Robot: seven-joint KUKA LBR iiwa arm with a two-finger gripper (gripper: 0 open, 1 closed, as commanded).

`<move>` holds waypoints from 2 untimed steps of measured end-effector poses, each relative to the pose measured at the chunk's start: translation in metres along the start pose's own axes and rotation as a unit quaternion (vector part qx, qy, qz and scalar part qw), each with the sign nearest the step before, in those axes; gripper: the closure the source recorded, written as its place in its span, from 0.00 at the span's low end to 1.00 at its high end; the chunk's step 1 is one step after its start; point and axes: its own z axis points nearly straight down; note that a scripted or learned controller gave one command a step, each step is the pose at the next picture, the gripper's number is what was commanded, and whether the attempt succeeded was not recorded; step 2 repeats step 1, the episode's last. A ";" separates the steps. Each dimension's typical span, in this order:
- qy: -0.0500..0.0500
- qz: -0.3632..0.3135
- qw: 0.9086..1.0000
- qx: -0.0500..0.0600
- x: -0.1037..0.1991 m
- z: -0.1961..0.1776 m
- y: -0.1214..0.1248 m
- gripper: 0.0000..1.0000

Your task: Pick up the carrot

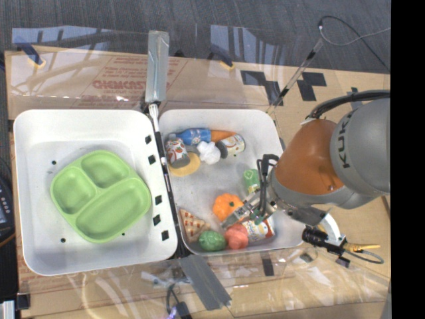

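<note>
The carrot point(223, 136) is a small orange piece lying at the far side of the right bin point(282, 145), between a blue toy point(196, 136) and a black and white item point(234, 145). My gripper point(247, 212) is low in the near part of the same bin, well short of the carrot. It sits right beside a round orange fruit point(227, 206) and just above a red toy point(237, 237) and a small labelled can point(259, 230). Nothing shows clearly in its grasp.
The right bin also holds a white toy point(210, 153), a yellow disc point(186, 165), a printed can point(175, 151), a green cup point(250, 177), a pizza slice point(190, 224) and a green vegetable point(211, 241). A green divided plate point(99, 195) lies in the left bin point(26, 178).
</note>
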 end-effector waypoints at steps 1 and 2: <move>0.002 0.240 0.971 0.001 0.064 -0.099 0.065 1.00; 0.002 0.240 0.971 0.001 0.064 -0.099 0.065 1.00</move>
